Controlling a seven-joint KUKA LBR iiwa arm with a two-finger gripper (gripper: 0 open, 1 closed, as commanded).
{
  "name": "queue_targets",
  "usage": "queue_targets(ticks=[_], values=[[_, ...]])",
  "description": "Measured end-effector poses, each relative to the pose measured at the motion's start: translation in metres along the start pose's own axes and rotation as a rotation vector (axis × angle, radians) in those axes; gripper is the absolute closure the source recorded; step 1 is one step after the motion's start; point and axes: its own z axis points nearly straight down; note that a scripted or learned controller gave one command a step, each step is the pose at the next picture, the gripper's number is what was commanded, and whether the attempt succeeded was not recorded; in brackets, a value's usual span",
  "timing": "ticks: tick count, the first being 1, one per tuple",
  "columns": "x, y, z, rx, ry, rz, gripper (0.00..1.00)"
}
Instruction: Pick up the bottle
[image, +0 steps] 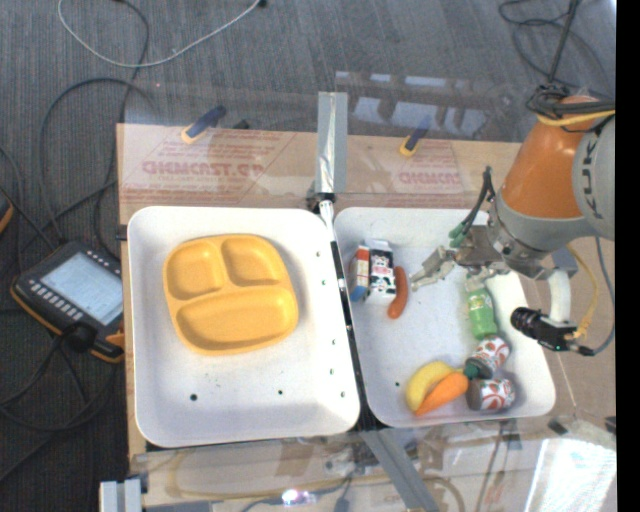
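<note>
The green bottle lies in the right bin, close to its right wall, with its pale cap end pointing to the back. My gripper hangs over the middle of that bin, a little left of the bottle and further back. Its fingers are open with nothing between them. The grey wrist and orange band reach in from the upper right, and part of the wrist covers the space just behind the bottle.
In front of the bottle in the right bin are two cans, a banana and a carrot. A red sausage and a small carton lie at its left. A yellow divided plate is in the left bin.
</note>
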Motion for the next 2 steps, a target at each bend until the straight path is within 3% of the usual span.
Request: queue_targets(ticks=[1,2], values=[[-0.089,-0.003,0.069,-0.001,-0.001,-0.057,0.00],[-0.082,0.039,0.102,-0.013,0.010,0.031,0.00]])
